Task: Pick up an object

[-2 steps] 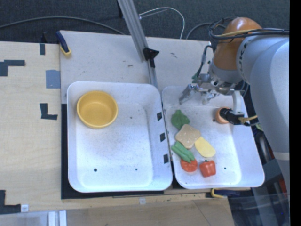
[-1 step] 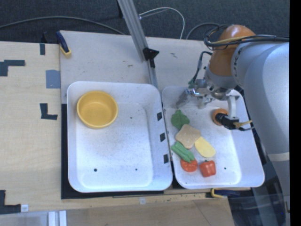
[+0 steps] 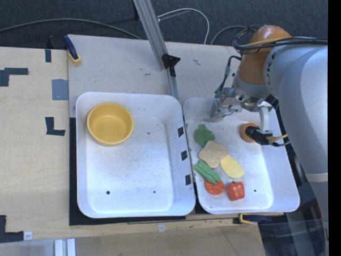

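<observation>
The right bin (image 3: pixel 277 193) holds several toy foods. A green leafy piece (image 3: pixel 203 135) lies near its left wall, with a tan bread slice (image 3: pixel 213 153) just below it. A yellow slice (image 3: pixel 232 167), a green pod (image 3: pixel 206 170), a red tomato (image 3: pixel 214 188) and a red pepper (image 3: pixel 235 191) cluster toward the front. An orange round piece (image 3: pixel 247 132) sits by the right side, next to a black cable. My gripper (image 3: pixel 220 111) hangs over the bin's far left corner, above and slightly right of the green leafy piece, with nothing seen in it.
A yellow bowl (image 3: pixel 110 123) stands in the far left corner of the left bin (image 3: pixel 133 196). A slanted metal pole (image 3: pixel 154 31) rises behind the bins. The grey arm (image 3: pixel 298 89) covers the right bin's far right side.
</observation>
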